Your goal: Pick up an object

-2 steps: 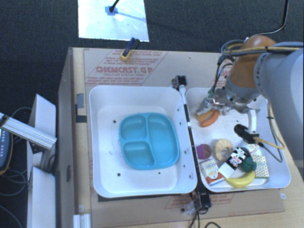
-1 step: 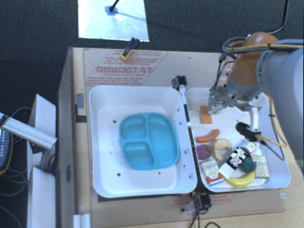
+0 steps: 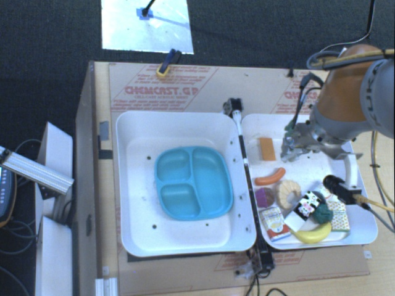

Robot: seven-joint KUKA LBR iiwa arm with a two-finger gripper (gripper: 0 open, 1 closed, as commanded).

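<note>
My gripper (image 3: pixel 295 145) hangs over the back of the right bin (image 3: pixel 364 227), just right of an orange block (image 3: pixel 266 148). Nothing shows between its fingers. In front of it lie an orange-red sausage (image 3: pixel 270 176), a purple piece (image 3: pixel 264 197), a tan round piece (image 3: pixel 287 194), a black-and-white toy (image 3: pixel 308 205) with a dark green lump (image 3: pixel 321 213), a yellow banana (image 3: pixel 312 233) and a small red-and-white carton (image 3: pixel 273 221).
The left bin (image 3: pixel 136 184) holds a blue divided plate (image 3: pixel 193 182). A thin rod (image 3: pixel 245 165) runs along the wall between the two bins. A pale patterned block (image 3: pixel 340 215) lies at the right bin's front right.
</note>
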